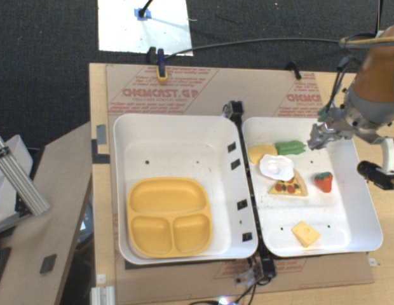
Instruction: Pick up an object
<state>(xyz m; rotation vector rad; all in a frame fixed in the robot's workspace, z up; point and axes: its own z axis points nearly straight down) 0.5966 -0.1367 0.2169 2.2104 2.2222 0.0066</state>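
So far nothing is being lifted: every object is lying on a bin floor. The hand point(319, 136) is hovering over the right bin point(362, 234), near its far edge, just beside the right end of the green piece point(290, 148). At this size I cannot tell how far it is open, and nothing is showing between its tips, so I am judging it as carrying nothing.

Candidates are all sitting in the right bin: the green piece by the far edge, a yellow round piece point(261, 152) toward the far-left corner, a white piece point(276, 166) just nearer than it and touching the pizza slice point(289, 187), a red strawberry-like piece point(323, 182) toward the right edge, and a yellow cheese wedge point(305, 233) near the near edge. The left bin point(178, 132) is holding a yellow divided tray point(169, 216).

Remaining, as I am reading it: the descent, the closing and the lift, so the task is barely starting.
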